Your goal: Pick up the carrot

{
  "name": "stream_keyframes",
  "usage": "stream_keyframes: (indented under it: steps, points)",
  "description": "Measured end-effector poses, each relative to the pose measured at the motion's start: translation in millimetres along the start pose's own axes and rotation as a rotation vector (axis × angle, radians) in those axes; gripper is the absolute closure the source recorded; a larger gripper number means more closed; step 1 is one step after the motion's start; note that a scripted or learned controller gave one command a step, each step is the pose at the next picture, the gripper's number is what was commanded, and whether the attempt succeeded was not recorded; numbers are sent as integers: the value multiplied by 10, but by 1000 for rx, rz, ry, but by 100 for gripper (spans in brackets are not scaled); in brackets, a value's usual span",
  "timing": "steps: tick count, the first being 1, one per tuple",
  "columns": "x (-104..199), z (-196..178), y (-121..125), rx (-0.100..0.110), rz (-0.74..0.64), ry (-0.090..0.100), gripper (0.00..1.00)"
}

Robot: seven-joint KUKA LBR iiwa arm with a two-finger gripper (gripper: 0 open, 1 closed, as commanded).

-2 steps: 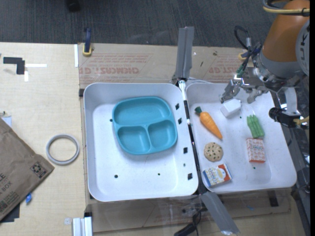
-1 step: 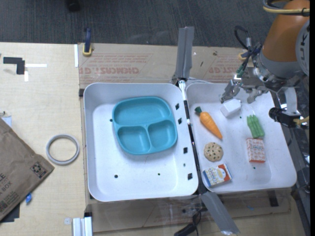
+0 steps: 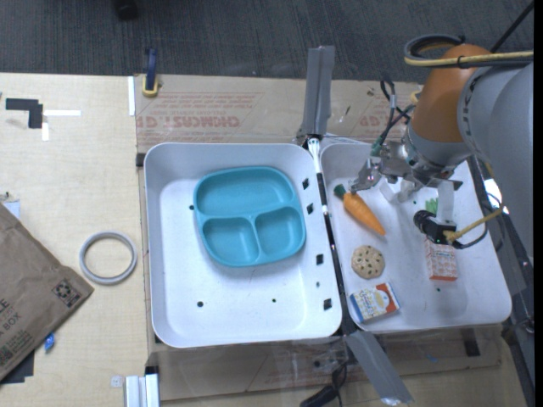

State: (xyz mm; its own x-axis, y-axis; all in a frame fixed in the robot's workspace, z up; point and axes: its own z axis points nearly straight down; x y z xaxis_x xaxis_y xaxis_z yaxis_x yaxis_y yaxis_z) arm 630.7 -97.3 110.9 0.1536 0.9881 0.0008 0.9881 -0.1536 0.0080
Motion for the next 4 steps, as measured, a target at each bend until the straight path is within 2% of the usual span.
stream_keyframes:
  steps: [1, 2, 3, 4]
  points:
    - [0, 0, 1, 0, 0, 0, 0]
    - [-214, -878, 65, 10, -12, -2, 0]
    - [-19, 206, -222, 11, -205, 0, 0]
    - [-38, 133, -222, 14, -200, 0, 100]
